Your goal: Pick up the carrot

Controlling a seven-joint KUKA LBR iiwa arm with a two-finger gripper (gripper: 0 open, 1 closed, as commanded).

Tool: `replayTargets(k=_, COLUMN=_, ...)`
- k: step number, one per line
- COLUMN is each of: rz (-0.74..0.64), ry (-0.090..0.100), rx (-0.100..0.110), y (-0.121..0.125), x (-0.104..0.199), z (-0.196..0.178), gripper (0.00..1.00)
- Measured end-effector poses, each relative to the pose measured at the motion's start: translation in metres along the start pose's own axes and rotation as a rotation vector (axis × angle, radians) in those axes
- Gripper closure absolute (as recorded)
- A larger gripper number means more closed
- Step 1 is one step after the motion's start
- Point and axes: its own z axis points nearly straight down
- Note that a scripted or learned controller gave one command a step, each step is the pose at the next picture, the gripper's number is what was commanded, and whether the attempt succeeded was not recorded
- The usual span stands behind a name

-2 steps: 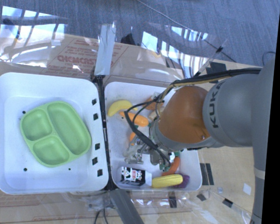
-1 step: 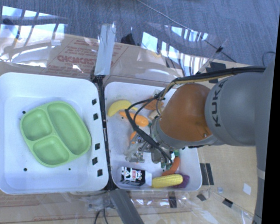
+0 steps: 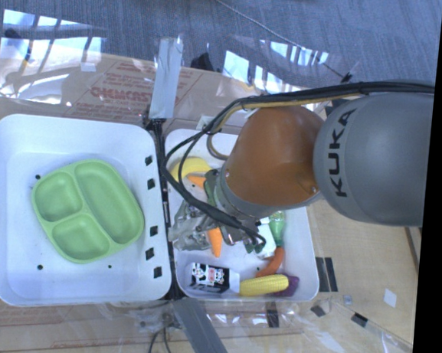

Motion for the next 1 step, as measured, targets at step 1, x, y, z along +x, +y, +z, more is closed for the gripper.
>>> replayTargets(k=1, rz=0.036, ry=0.005, rx=0.001, y=-0.0639, x=0.0283, z=0.0013, gripper=1.0)
